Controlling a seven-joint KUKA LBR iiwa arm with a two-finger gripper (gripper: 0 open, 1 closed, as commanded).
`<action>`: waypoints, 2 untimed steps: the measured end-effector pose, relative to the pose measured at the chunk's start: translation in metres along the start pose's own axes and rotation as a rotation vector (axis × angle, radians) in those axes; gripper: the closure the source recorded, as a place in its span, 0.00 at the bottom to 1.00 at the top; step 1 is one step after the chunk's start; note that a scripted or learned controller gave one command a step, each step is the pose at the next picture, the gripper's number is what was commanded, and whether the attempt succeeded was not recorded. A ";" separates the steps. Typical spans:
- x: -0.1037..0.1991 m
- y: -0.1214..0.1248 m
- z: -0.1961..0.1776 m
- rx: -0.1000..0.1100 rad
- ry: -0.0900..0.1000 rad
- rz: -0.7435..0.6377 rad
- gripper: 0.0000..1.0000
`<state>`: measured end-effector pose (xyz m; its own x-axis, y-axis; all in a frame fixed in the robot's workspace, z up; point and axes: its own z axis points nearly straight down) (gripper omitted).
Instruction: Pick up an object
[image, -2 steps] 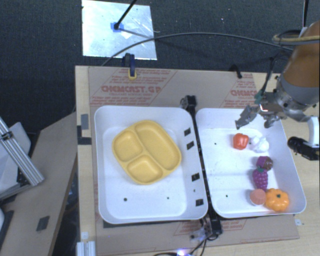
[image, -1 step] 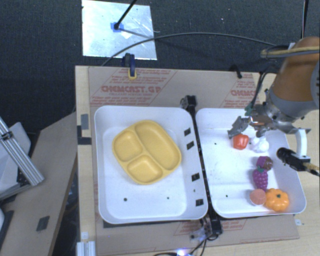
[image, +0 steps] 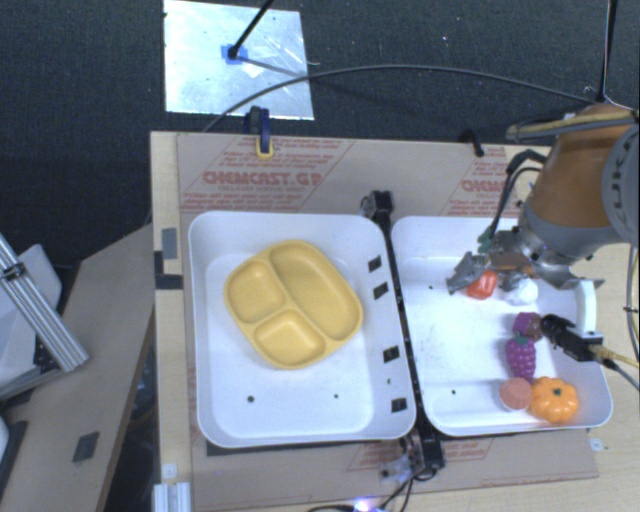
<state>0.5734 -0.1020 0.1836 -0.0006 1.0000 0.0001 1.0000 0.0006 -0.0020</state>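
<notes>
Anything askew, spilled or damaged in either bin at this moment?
Nothing looks spilled or damaged. The yellow divided plate lies flat but turned at an angle to the left bin. The grapes, pumpkin and peach-coloured piece cluster at the right bin's near right corner.

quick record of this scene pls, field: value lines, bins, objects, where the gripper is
left bin: holds a yellow divided plate
right bin: holds toy foods along its right side
gripper: low over the right bin's upper part, at a red-orange piece
beside gripper: white object
lower right: purple grapes, pink round piece, orange pumpkin
grasp: unclear, jaws not readable
</notes>
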 end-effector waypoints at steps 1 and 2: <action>0.000 -0.008 0.059 0.001 0.001 0.000 0.00; -0.001 -0.006 0.045 -0.005 -0.001 0.000 1.00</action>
<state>0.5672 -0.1028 0.1384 -0.0009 1.0000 -0.0008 1.0000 0.0009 0.0032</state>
